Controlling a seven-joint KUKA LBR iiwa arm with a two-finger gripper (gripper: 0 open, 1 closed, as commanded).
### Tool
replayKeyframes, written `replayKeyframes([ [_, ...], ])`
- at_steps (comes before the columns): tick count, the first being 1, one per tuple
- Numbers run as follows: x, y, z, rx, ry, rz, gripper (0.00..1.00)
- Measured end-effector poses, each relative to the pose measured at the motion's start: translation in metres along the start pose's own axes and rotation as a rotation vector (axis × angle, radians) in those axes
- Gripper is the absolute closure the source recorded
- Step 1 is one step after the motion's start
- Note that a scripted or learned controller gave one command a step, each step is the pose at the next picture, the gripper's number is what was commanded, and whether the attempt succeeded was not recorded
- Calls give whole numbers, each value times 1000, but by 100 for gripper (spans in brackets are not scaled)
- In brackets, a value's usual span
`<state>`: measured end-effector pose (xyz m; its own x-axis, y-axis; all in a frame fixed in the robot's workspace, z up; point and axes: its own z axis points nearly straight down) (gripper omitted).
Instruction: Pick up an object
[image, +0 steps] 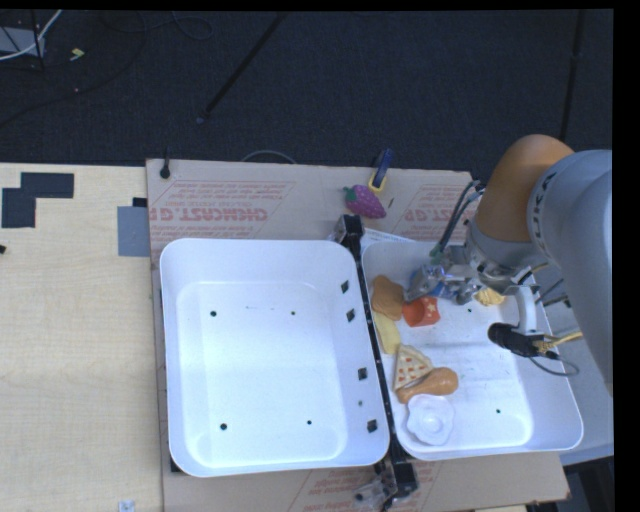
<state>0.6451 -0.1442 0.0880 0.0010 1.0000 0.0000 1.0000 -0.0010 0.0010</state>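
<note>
- gripper (437, 285) low in right bin (540, 420), far side; grip state unclear
- red toy block (421, 312) just beside it
- orange toy (387, 297) left; pizza slice (408, 366), drumstick (432, 381), fried egg (430, 420) nearer

We see a chunky arm (585, 250) at about 3 o'clock: smooth light grey shell, rounded like a fat tube. At roughly 1 o'clock from it sits the orange band (520, 190), glossy and dome-shaped. Below that we get a grey metal wrist ring, then the gripper (447, 283), a cluttered bit of silvery hardware with blue touches. Thin dark cables loop along the wrist, and we spot a black stubby part with a yellowish wire at 5 o'clock.
</note>
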Motion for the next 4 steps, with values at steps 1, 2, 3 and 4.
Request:
replayKeyframes([
  [1,58,-1,-1,1,-8,-4,0],
  [2,42,-2,0,3,-1,0,0],
  [3,55,-2,0,2,-3,0,0],
  [4,55,-2,-10,4,0,2,100],
])
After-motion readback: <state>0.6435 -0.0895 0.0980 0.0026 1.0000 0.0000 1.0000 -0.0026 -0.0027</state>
